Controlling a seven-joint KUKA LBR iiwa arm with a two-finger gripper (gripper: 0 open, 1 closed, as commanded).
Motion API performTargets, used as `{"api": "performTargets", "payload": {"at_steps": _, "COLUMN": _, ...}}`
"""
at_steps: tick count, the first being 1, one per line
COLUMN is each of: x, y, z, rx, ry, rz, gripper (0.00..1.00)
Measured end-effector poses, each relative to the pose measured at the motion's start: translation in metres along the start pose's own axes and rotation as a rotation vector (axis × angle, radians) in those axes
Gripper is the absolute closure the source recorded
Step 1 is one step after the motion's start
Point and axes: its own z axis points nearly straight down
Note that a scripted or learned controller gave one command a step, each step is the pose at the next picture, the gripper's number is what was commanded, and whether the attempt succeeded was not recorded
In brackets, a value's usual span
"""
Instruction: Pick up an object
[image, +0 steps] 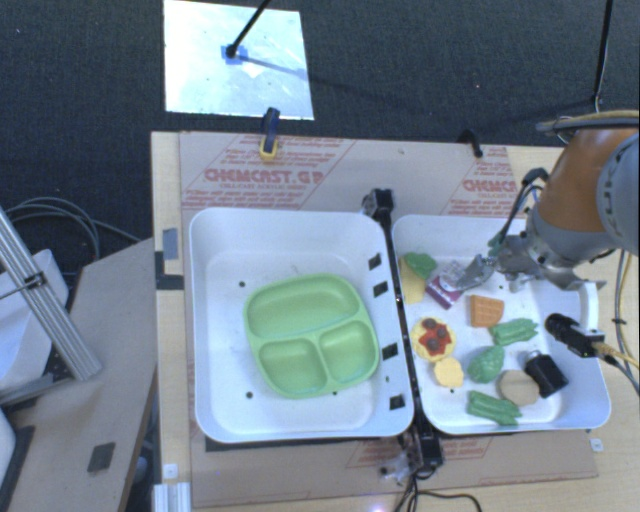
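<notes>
The arm comes in from the right, and the gripper (462, 272) is low in the right bin (592, 400), its silvery tip down among the toys at the near-left end of the pile. Whether anything sits between the metal parts, or how they stand, I cannot tell from here; it's a blur of shine.

Right under the tip is a purple piece (441, 292), with a yellow piece (411, 285) and a green piece (421, 264) touching or nearly touching it. That's the worry: three things crowded together, so a close could pinch two at once or catch only an edge and let it drop on the lift.

An orange block (486, 310) lies just beside, and a pizza slice (433, 338) near that, so a nudge could shove them around.

The bin's wall and the black divider (392, 290) are close on the left, and a slanted approach could scrape them.

The green tray (308, 335) in the left bin (215, 300) is well apart, safe from all this. The black cable (572, 336) beside the wrist could snag too.
</notes>
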Motion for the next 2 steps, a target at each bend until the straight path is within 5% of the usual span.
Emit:
{"api": "performTargets", "payload": {"at_steps": 1, "x": -0.002, "y": -0.044, "z": 0.045, "rx": 0.007, "ry": 0.002, "rz": 0.004, "gripper": 0.0}}
{"api": "performTargets", "payload": {"at_steps": 2, "x": -0.062, "y": -0.005, "z": 0.031, "rx": -0.003, "ry": -0.004, "rz": 0.004, "gripper": 0.0}}
